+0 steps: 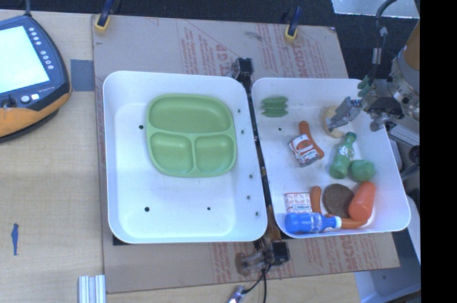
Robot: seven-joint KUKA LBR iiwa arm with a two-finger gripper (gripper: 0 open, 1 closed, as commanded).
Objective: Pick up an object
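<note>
Right now the gripper hangs low over the top right part of the right bin, its grey fingers around a pale, roundish thing there; I cannot tell how wide they stand or whether they grip it. Just below it stands a green bottle, with a red-and-white packet to its left. The left bin holds a green divided plate.

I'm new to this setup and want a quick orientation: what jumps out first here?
A pale green divided plastic plate lies alone in the left white bin. The right white bin holds a clutter of toy foods, among them a blue bottle. The gripper reaches over its upper right part.
</note>
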